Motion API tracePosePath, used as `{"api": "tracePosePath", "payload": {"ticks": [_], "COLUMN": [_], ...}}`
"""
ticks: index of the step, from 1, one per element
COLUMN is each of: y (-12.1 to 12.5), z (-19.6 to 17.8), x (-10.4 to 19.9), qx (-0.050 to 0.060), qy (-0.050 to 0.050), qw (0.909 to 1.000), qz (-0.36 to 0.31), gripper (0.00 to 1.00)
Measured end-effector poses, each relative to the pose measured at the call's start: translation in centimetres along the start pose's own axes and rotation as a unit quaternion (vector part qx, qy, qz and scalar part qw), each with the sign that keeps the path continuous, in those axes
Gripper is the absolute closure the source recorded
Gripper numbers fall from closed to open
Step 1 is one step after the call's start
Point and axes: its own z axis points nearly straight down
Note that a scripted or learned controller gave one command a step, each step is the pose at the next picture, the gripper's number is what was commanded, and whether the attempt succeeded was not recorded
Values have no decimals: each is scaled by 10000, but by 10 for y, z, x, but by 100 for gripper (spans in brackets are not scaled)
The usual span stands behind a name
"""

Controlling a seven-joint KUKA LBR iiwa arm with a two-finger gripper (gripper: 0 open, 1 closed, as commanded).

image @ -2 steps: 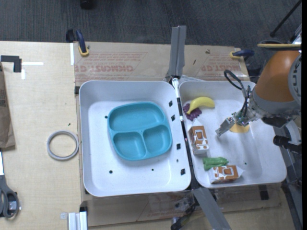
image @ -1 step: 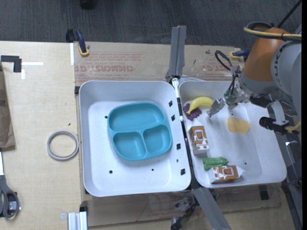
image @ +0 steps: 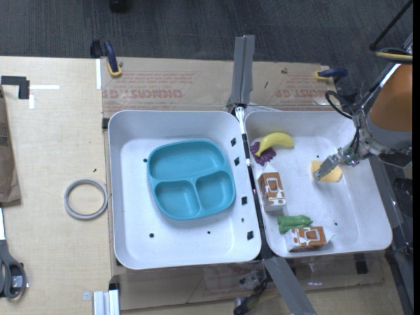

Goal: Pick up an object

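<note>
Yellow block [image: 330, 173] sits by the right bin's [image: 367, 238] right wall, and the gripper [image: 326, 168] looks clamped on its left end, though blur hides contact. Near the dividing wall lie a banana [image: 275, 141] and carton [image: 272, 191].

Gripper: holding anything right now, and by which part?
Cannot be told. The gripper sits at the upper edge of the pale yellow block in the right white bin.

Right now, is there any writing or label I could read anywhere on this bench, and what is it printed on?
Red print on the cardboard sheet behind the bins: it appears upside down and too blurred to read.
Orange and white boxes in the right bin: printed markings, too small to read.
Nothing readable on the blue tray, banana or left bin.
</note>
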Motion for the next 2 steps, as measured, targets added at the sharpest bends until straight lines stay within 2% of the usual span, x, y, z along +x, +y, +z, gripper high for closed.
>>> {"api": "tracePosePath", "payload": {"ticks": [1, 2], "y": [40, 13], "z": [-15, 0], "x": [-19, 19], "qx": [-11, -4], "qy": [-18, -4], "qw": [9866, 9659], "qz": [-1632, -2591], "gripper": [0, 0]}}
